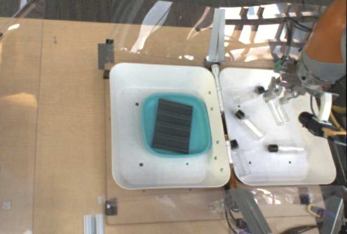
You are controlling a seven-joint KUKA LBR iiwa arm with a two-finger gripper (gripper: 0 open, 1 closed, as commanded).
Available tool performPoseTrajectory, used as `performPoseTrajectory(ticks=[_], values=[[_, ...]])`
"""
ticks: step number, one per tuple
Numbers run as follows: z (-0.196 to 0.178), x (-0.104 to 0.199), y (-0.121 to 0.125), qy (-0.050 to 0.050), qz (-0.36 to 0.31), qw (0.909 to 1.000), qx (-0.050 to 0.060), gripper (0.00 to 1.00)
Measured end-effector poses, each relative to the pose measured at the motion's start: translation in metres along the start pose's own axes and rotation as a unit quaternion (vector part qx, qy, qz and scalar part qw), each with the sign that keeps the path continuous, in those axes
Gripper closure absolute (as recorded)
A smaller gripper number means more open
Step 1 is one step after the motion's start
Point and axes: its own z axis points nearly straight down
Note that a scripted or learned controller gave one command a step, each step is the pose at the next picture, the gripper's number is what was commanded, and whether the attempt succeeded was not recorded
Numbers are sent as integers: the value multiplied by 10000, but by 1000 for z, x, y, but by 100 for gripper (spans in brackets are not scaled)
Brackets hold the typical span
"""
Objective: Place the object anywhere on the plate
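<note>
The dark grey ribbed rectangular block point(173, 127) lies flat on the teal square plate point(202, 138), a little tilted against the plate's edges and covering most of its middle, so the placing looks already done. The plate sits in the centre of the left shallow white bin point(126, 162), largest of the things on the bench. The right white bin point(320, 170) holds several small clear plastic vials with black caps, among them one near its left edge point(246, 121) and one toward its front edge point(284, 147). The grey arm with its orange band point(328, 29) hangs over the right bin's back right corner, its two-finger gripper point(279, 92) low among the vials; whether it is parted or closed cannot be told. The block looks stiff and light, likely foam or rubber, its grooves giving good purchase; pinching across its short width, along the ribs, would seem the safest hold.
</note>
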Motion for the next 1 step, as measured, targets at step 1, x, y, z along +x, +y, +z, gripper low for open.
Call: performPoseTrajectory(ticks=[1], values=[[0, 0, 0, -1, 0, 10000, -1, 0]])
